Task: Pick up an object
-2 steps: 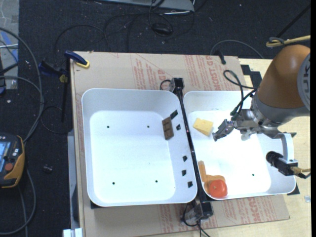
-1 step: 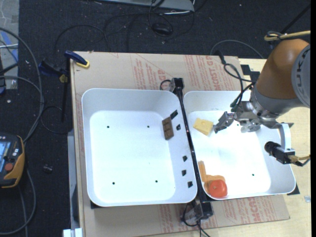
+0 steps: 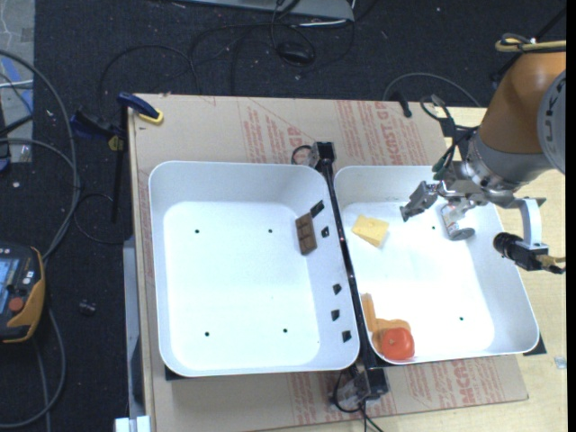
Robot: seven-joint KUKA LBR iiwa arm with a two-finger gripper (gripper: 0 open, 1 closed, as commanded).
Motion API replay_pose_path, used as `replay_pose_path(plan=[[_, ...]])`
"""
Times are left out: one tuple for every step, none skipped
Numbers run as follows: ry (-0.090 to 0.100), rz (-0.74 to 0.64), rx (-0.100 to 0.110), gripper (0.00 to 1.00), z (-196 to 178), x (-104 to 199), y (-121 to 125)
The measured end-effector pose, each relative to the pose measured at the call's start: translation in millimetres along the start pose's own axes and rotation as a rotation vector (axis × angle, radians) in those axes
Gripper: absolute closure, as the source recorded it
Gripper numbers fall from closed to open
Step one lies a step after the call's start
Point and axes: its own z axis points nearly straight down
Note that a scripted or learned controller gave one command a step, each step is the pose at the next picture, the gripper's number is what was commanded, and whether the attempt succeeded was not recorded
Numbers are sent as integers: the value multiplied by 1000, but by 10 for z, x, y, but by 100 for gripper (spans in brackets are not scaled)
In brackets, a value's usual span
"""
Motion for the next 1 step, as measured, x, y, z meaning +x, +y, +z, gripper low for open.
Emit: replay_pose_path(plan=[[0, -1, 0, 0, 102, -252, 423]])
